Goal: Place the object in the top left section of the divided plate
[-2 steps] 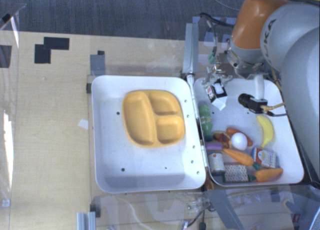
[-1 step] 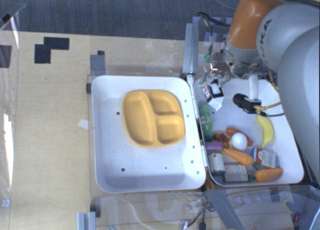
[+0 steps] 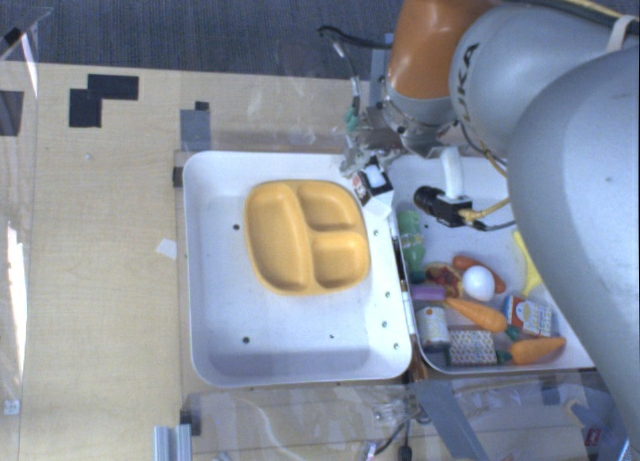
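Looking first at the yellow divided plate (image 3: 305, 236), we find it lying flat in the left white bin (image 3: 230, 339), toward the bin's far half, with one long section on its left and two smaller sections on its right. Just beyond the plate's far right corner hangs the gripper (image 3: 365, 171), over the rim between the two bins, with a small dark and white object (image 3: 375, 181) at its tip; we cannot tell whether the jaws are wide, narrow or closed on that object. Above it rises the orange band (image 3: 430, 34) of the grey arm (image 3: 540, 79), which reaches in from the right. In the right white bin (image 3: 480, 364) we see a jumble of toy food: a white egg (image 3: 480, 281), an orange carrot (image 3: 476, 314), a green piece (image 3: 410, 234) and a small tin (image 3: 433, 326), all near the bin's near end
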You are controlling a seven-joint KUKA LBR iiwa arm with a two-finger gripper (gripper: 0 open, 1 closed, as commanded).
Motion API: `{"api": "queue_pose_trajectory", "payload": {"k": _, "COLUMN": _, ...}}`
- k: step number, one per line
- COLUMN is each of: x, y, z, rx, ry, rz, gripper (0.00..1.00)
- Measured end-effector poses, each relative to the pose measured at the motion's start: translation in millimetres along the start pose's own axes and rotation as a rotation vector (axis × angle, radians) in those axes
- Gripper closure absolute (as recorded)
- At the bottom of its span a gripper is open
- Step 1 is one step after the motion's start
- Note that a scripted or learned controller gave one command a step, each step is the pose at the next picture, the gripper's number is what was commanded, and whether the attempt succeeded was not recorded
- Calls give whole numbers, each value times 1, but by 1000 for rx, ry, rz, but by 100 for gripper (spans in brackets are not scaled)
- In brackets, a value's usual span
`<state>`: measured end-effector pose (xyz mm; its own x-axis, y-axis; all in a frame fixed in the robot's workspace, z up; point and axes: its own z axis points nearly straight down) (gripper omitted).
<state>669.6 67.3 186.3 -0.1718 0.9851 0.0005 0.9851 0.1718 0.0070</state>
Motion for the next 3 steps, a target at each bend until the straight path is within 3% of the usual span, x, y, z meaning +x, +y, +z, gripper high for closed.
{"api": "queue_pose_trajectory", "payload": {"k": 1, "x": 37, "y": -20, "z": 1, "rx": 3, "ry": 0, "rz": 228, "gripper": 100}}
{"api": "queue_pose_trajectory", "payload": {"k": 2, "x": -20, "y": -3, "z": 0, "rx": 1, "ry": -1, "rz": 193, "gripper": 100}}
{"api": "queue_pose_trajectory", "payload": {"k": 3, "x": -20, "y": -3, "z": 0, "rx": 0, "ry": -1, "rz": 192, "gripper": 0}}
